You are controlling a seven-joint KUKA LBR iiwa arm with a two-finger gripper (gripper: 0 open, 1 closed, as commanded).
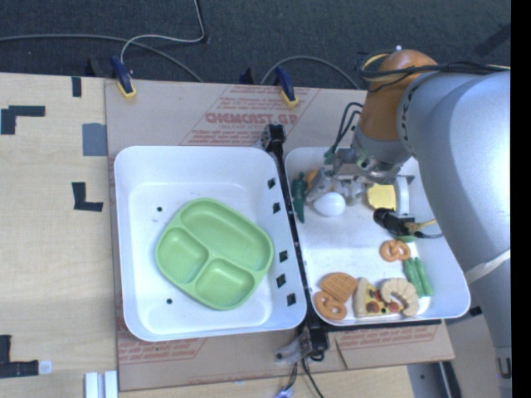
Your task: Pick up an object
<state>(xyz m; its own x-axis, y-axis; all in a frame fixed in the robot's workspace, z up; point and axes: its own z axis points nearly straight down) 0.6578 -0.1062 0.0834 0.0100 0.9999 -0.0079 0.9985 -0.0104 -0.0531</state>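
arm [452, 131] comes in from the right and covers much of the right bin [444, 301]; hand [347, 181] sits low over that bin's far end, just above the white egg [330, 204]

nearest pick candidate is that egg, directly below the hand and close to touching it; yellow cheese block [382, 196] just to its right, green piece [296, 199] to its left against the bin divider

judgement: step in hand is descent/closing on the egg. to do it well, centre the hand over the egg's widest part, since it's round and smooth and will likely squirt out sideways if pinched off-centre; keep clear of the divider wall and the green piece on the left, and lift straight up

other items are well toward the near end from the hand: pretzel [395, 249], waffle [338, 286], pizza slice [372, 298]. green tray [214, 254] is far left of the hand in the other bin

hidden: can't tell whether the hand is apart or together, wrist hardware and cables blur into it; nothing visibly clamped; small bits right under the wrist are unreadable
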